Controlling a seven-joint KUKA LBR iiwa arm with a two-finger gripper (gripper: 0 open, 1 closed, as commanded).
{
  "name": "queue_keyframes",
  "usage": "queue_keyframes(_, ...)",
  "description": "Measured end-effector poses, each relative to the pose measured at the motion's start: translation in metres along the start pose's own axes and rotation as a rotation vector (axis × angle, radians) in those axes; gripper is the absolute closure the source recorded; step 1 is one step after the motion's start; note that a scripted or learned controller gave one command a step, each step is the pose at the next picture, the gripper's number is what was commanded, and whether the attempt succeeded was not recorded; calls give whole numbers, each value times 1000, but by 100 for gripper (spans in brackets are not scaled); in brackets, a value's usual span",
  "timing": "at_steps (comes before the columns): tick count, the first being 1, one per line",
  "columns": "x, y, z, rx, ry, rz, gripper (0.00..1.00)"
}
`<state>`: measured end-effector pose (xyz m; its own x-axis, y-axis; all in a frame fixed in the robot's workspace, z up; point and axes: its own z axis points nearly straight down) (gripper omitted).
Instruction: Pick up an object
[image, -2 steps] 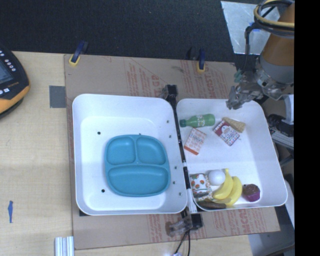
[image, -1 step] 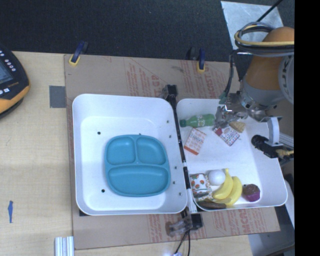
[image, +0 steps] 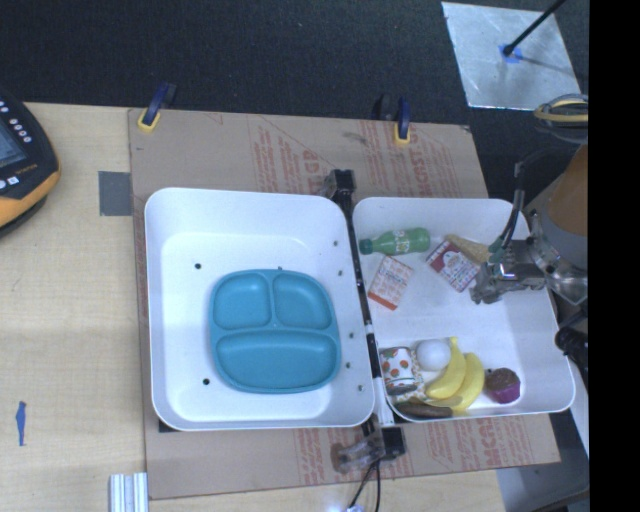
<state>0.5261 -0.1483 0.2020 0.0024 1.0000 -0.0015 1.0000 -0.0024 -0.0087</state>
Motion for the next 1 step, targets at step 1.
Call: queue_keyframes(1, 49, 59, -48, -13, 1, -12, 100)
